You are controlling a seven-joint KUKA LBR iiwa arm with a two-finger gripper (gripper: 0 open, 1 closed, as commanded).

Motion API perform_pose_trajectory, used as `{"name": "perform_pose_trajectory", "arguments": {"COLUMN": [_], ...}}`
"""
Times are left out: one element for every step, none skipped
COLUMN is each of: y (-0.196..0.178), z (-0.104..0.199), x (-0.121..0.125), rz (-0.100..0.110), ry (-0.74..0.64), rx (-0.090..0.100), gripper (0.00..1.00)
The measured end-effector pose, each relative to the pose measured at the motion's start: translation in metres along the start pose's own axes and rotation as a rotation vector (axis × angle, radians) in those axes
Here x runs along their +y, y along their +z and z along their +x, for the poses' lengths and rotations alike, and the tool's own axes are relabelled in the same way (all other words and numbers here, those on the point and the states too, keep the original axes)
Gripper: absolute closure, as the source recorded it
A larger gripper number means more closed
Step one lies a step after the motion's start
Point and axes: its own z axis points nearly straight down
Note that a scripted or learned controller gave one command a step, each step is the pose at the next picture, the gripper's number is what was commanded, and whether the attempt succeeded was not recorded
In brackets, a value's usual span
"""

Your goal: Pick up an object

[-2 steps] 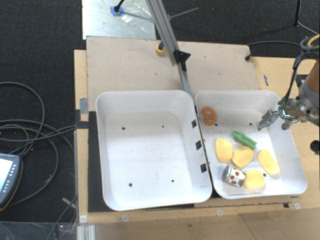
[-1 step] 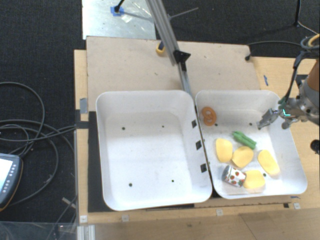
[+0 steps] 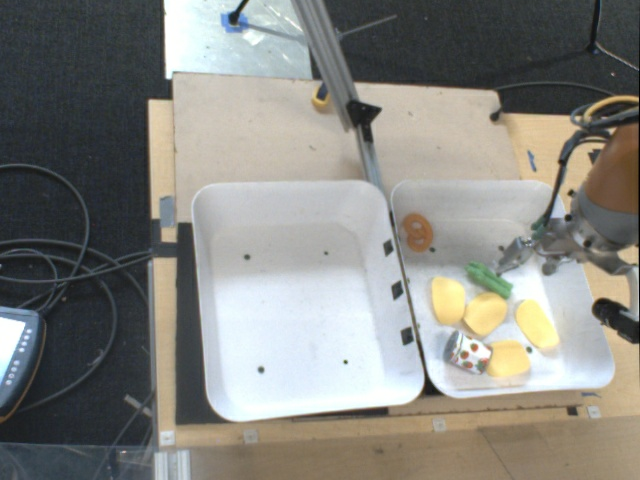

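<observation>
Camera view looks down at a slant on the bench (image 3: 440,128), a pale brown board carrying two shallow white bins side by side. In the left bin (image 3: 215,218) only a few dark specks mark the white floor. The right bin (image 3: 600,363) holds all the objects. An orange ring-shaped piece (image 3: 417,230) lies near its upper left corner. A green object (image 3: 489,278) lies tilted near the middle of the bin. Just below it sit four yellow pieces: one (image 3: 448,300) at the left, one (image 3: 485,314) touching it on the right, one (image 3: 536,324) further right, and one (image 3: 509,359) near the bin's front wall. A small white item with red and dark markings (image 3: 467,352) rests against the left side of that last yellow piece.

From the right edge the arm (image 3: 612,183) reaches in, grey with an orange section, over the right side of the right bin. The gripper (image 3: 518,253) points left, its metal tip just right of and above the green object. Whether the fingers are spread or closed cannot be told from this angle, and nothing can be seen between them.

A grey metal pole (image 3: 325,43) runs diagonally from the top down to the gap between the bins. Black cables (image 3: 60,268) lie looped on the dark floor at the left.
</observation>
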Motion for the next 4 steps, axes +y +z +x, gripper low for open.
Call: {"name": "perform_pose_trajectory", "arguments": {"y": [0.050,0.036,-0.015,-0.075], "z": [0.000,-0.001,-0.012,-0.006], "x": [0.001,0.003,0.006,0.015], "rz": [-0.005,-0.012,-0.010,-0.012], "ry": [0.002,0.001,0.001,-0.005], "rx": [0.000,-0.004,-0.004,-0.004], "gripper": [0.00,1.00,1.00,1.00]}}
